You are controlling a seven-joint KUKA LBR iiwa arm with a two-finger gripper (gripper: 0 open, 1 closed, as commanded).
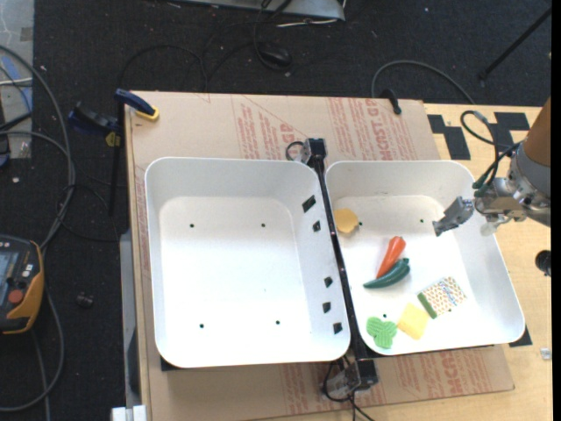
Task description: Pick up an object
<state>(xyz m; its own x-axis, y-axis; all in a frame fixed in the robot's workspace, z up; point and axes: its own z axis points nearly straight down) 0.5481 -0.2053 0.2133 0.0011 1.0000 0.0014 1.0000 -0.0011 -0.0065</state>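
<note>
The gripper is seen over the right bin, near the orange carrot. Its state cannot be told.

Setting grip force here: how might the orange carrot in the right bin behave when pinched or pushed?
The carrot looks tapered and rounded, so it may roll or squirt out of a pinch. It seems a small toy, probably light. Its lower end seems to touch the green pod, which would likely shift along.

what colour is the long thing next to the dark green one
The long thing is orange-red, clearest in the camera view.
</note>
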